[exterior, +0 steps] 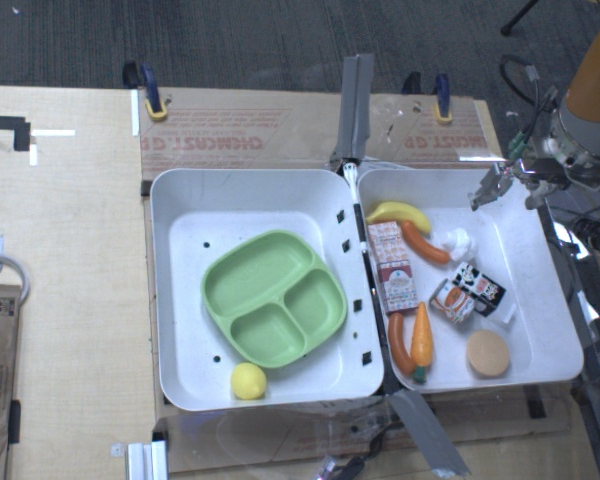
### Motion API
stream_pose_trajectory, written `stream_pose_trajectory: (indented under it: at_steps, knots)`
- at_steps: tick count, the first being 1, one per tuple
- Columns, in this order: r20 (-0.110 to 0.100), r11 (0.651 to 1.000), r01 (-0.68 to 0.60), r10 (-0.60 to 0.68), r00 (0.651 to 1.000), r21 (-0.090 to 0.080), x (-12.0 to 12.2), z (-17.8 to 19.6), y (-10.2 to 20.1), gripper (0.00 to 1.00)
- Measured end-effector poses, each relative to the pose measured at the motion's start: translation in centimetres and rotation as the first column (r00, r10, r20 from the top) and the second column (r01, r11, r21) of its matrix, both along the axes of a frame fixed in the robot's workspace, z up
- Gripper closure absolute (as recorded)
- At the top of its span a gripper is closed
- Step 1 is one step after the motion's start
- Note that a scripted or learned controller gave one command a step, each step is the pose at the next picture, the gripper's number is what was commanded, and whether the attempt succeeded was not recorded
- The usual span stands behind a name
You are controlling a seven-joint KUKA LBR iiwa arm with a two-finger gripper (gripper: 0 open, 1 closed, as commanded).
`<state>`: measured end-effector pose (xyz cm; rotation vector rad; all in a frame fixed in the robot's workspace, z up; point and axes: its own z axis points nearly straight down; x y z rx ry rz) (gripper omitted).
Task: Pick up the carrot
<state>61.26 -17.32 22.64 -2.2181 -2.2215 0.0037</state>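
Observation:
The carrot point(421, 334) is orange and tapered, with a small green stub at its near end. It lies in the right bin point(540, 258) near the front left corner, pressed against a red-orange sausage-like piece point(398, 343) on its left. My gripper point(504, 196) hangs over the bin's far right part, well away from the carrot and above it. Its two fingers stand apart, open, with nothing between them.
The right bin also holds a banana point(398, 212), an orange sausage point(425, 244), a red carton point(392, 266), a white lump point(458, 240), a wrapped packet point(468, 295) and a tan disc point(488, 354). The left bin point(180, 268) holds a green divided tray point(273, 296) and a lemon point(247, 380).

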Motion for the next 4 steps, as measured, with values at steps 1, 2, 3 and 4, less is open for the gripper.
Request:
stream_pose_trajectory:
  at_steps: [1,2,3,4]
  knots:
    - [-0.001,0.992,-0.125,0.125,0.992,0.001,-2.3,-11.9,4.8,0.00]
    - [0.015,0.905,-0.425,0.425,0.905,-0.009,-11.3,-12.9,6.2,0.00]
    - [0.006,0.834,-0.552,0.552,0.834,-0.002,-13.3,-13.4,7.0,0.00]
    - [0.008,0.836,-0.548,0.548,0.836,-0.002,-13.2,-12.6,7.0,1.00]
